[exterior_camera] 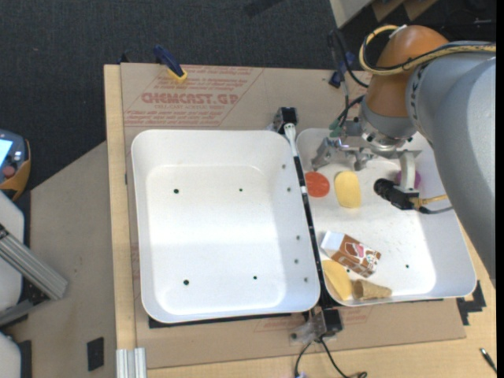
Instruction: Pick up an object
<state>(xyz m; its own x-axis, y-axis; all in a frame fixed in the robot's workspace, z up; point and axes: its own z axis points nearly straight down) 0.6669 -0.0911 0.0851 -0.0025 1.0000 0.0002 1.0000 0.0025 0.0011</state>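
Underneath everything lies a brown cardboard sheet [197, 93] printed with faded red lettering, spread over a pale wooden bench [79, 203] that stands on dark speckled carpet [118, 14]. A blue and yellow clamp [170, 64] pins the cardboard at its far edge.

Taking the right bin [441, 266] as the landmark: it is a shallow, glossy white plastic tray with rounded corners. Touching its left rim is the left bin [213, 227], of the same make, with small dark dots on its floor. Inside the right bin, close to its left wall, sits a flat, round orange-red disc [317, 184], and just beside that a smooth, egg-shaped yellow object [348, 190]. Toward the bin's near-left corner lie a brown and white printed packet [355, 255], a pale yellow wedge [336, 280] and a tan, crusty piece [370, 291].

Over the bin's far end hangs the grey arm [461, 124] with its glossy orange band [402, 69]. The metal gripper [346, 150] is just beyond the yellow object; whether its jaws are apart or together cannot be told, and nothing is seen between them.
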